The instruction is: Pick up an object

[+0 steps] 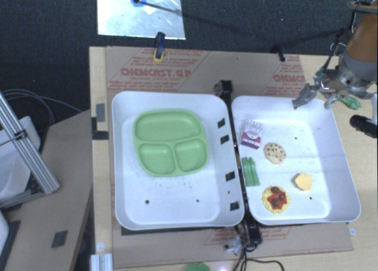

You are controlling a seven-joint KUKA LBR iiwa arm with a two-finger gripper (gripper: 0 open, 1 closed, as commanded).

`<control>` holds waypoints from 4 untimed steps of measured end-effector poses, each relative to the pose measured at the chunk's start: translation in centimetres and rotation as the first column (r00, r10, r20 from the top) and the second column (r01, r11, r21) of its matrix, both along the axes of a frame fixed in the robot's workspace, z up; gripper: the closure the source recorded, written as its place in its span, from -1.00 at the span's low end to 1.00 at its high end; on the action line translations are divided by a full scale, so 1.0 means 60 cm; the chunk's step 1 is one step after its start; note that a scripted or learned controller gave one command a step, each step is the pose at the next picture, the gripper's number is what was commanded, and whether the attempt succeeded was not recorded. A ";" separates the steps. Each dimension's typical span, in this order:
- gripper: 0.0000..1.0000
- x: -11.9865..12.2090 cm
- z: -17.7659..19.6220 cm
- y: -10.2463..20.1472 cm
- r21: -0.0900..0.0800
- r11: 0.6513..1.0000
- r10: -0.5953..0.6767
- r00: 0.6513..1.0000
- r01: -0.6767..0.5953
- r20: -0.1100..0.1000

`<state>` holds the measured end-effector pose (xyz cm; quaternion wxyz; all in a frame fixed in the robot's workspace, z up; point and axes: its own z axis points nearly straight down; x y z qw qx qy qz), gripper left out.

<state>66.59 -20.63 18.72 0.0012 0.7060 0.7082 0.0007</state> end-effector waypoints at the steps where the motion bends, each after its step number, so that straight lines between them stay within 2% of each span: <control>1: -1.00 -0.094 -0.181 0.025 0.004 1.000 -0.003 1.000 0.003 -0.011; 2: -1.00 -0.229 -0.172 0.021 0.002 1.000 -0.006 1.000 0.006 -0.008; 3: -1.00 -0.302 -0.172 0.017 0.002 1.000 -0.004 1.000 0.004 -0.005; 4: -1.00 -0.298 -0.172 0.020 0.001 1.000 -0.003 1.000 0.003 -0.001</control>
